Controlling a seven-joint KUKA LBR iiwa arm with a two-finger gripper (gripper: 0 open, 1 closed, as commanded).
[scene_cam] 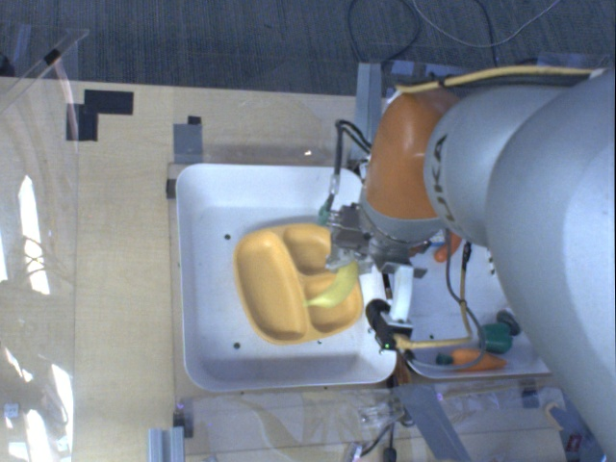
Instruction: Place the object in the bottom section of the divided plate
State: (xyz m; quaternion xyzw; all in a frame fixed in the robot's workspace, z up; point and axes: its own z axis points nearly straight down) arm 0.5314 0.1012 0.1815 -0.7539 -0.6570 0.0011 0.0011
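One bin (207, 258) in: hovers with gripper (345, 251) over plate (269, 292), touching banana (333, 293) in lower-right section; cannot tell grip.

A robotics lab: a grey industrial arm (520, 162) with an orange band reaches over a white bin (207, 258) on a pale wooden bench (106, 258), fenced by a clear plastic panel (34, 210), as loose black cables (433, 8) trail across grey carpet (192, 17).
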